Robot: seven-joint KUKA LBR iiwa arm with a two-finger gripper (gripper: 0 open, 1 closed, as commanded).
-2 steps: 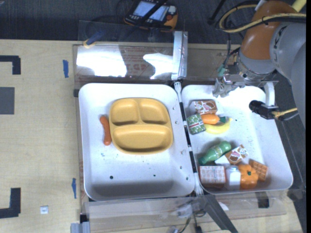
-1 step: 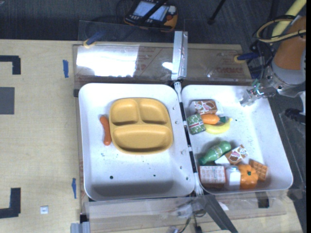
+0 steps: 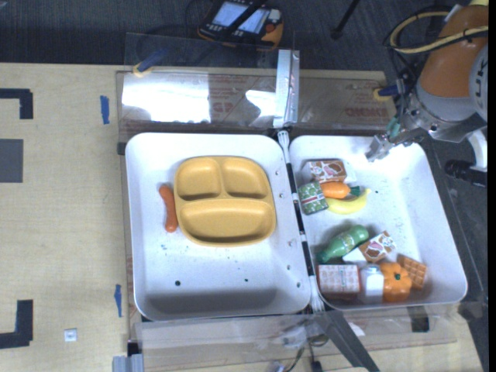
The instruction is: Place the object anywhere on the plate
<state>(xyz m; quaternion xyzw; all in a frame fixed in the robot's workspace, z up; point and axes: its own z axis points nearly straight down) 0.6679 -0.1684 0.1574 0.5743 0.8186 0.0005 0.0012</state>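
the pincer (image 3: 380,147) hovers over the far right corner of the right bin (image 3: 434,208), and at this slant and size i cannot tell whether it is released or clenched; nothing shows in its grasp. the step in hand looks like the very start: an approach before any pick, with no toy yet chosen or lifted.

the tabletop (image 3: 62,208) carries two white bins. the left bin (image 3: 147,270) holds the yellow divided plate (image 3: 225,200), its three sections bare, with an orange sausage (image 3: 169,208) lying just beside its left edge, apart from the plate. the right bin holds the other toys in two clusters, one near the middle divider: a small carton (image 3: 324,169), a carrot (image 3: 335,189) and a banana (image 3: 350,204). nearer the front lie a green vegetable (image 3: 345,242) and a white box (image 3: 339,279).

the arm (image 3: 453,68) reaches in from the right, wrist angled down and leftward toward the bin corner.

next, i judge it must travel left and forward over a toy, descend, close on it, then carry it across the divider to the plate.
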